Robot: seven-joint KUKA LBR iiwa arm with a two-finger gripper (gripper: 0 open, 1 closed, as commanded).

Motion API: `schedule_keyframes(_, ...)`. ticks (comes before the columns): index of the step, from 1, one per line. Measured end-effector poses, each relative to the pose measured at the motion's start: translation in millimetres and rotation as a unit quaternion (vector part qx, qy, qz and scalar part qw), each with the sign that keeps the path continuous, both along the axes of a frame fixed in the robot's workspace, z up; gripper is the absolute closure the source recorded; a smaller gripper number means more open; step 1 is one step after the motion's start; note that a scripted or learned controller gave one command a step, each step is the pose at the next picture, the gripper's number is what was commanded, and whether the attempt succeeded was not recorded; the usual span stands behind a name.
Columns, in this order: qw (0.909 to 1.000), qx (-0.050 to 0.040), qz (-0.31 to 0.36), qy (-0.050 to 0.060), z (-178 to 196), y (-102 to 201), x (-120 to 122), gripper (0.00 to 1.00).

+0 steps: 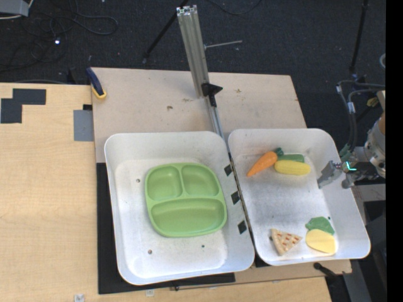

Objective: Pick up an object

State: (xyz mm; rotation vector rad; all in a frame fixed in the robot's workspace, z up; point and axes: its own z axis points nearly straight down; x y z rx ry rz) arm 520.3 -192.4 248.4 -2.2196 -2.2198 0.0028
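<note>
My end effector (335, 173) sits at the right edge of the right bin (286, 231), about halfway along that edge, with the rest of my arm reaching in from beyond the surface's right side. A grey finger (328, 173) points inward over the bin rim. Whether the end effector is open or closed I cannot tell. Nothing is visible between the fingers.

Right bin contents:
- A carrot (262, 163) lies near the far edge, tilted, with its thick end toward the corn.
- The corn (293, 166) lies just beside the carrot, on its right, near the far edge and lengthwise along it.
- A pizza slice (285, 241) lies near the near edge.
- A lemon (321, 241) with a green leaf (321, 224) lies at the near right corner, just beside the pizza slice.

Left bin (126, 168) contents:
- A green tray (185, 199) with three compartments lies flat near the bin's centre.

The two bins sit side by side on the surface (145, 99), with their inner edges touching. A metal post (193, 49) stands at the far edge of the surface, behind the seam between the bins.
</note>
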Motion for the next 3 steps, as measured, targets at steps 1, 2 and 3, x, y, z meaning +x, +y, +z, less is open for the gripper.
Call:
schedule_keyframes(1,1.0,-0.0002,0.0,-0.001,0.7,-0.1,0.4,0.0)
schedule_keyframes(2,1.0,0.0011,0.0,0.002,-63.1,4.0,-1.1,0.0)
schedule_keyframes(3,1.0,0.0013,0.0,0.003,-125.2,-1.8,-4.0,0.0)
